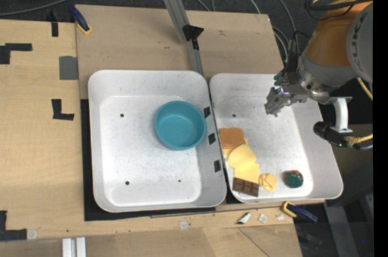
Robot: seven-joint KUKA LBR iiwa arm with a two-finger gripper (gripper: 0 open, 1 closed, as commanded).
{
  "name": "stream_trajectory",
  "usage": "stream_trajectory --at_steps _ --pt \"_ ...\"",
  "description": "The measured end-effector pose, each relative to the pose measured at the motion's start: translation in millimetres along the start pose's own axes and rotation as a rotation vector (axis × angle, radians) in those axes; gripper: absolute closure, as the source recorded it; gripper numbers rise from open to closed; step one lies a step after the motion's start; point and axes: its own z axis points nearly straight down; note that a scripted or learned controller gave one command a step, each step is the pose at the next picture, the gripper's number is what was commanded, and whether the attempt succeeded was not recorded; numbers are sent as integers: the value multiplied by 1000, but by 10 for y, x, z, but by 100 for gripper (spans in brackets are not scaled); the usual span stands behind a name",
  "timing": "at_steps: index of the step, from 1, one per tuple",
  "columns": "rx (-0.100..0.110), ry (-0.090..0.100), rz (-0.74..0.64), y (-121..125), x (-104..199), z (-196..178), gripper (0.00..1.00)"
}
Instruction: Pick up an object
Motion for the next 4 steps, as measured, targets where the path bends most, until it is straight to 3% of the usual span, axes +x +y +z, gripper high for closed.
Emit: stream_trajectory --at_steps 4 --pt "1 1 -4 -256 2235 -84 100"
